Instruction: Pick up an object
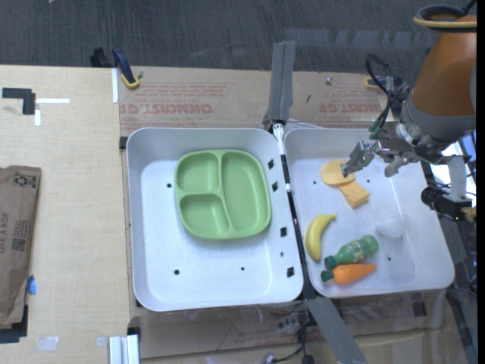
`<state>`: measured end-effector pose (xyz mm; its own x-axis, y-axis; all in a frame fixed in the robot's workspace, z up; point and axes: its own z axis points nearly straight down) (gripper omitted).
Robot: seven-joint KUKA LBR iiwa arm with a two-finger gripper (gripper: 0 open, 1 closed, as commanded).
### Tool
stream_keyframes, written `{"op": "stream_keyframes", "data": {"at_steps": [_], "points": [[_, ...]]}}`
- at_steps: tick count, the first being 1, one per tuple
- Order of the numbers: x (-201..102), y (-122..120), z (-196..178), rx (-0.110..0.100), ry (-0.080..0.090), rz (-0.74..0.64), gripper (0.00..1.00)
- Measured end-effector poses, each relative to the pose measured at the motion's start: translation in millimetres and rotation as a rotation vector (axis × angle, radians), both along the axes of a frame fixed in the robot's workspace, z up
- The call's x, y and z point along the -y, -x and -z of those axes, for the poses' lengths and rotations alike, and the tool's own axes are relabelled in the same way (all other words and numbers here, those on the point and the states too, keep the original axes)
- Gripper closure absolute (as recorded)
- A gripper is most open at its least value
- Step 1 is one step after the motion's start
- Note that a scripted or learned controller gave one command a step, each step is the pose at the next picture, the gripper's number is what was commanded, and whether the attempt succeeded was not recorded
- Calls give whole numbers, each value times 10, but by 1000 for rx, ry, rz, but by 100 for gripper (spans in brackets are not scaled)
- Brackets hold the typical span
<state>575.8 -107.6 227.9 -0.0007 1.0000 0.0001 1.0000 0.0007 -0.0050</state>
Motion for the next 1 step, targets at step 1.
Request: {"op": "stream_keyframes", "data": {"at_steps": [1], "points": [[0, 0, 0, 0, 0, 0, 0]]}}
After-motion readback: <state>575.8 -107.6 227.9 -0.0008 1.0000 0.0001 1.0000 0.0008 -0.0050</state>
